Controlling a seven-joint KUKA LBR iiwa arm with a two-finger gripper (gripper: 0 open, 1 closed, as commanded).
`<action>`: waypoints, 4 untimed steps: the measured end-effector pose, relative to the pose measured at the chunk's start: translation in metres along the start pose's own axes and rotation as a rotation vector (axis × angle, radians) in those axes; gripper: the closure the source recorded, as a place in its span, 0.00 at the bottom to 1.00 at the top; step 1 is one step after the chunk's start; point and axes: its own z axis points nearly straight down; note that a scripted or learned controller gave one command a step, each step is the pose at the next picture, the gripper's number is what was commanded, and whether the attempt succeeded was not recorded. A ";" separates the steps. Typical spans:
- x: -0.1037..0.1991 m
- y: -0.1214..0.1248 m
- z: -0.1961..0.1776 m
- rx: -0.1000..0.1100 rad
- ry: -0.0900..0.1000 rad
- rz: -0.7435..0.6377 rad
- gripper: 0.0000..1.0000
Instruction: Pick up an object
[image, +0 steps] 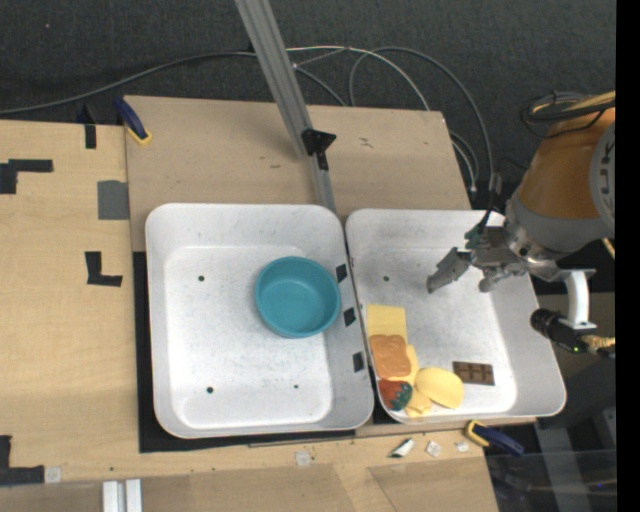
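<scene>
Over the right bin (520, 330), we see the gripper (465, 275) empty, fingers spread apart.
Below it and toward the bin's near left corner we find the food pile (405, 365): yellow slice, orange piece, yellow lump. A brown bar (474, 374) lies nearby. The blue bowl (297, 296) sits in the left bin (180, 330), well apart.

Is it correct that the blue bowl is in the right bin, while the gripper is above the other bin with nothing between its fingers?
Not quite. The camera view shows the blue bowl in the left bin, not the right one. The rest holds: the gripper is above the other bin, the right bin, with nothing between its fingers.
</scene>
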 end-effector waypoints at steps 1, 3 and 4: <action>0.000 0.000 0.000 0.000 0.000 0.000 0.00; -0.006 -0.008 0.114 0.006 0.000 0.001 0.00; -0.006 -0.007 0.101 0.002 0.001 0.000 1.00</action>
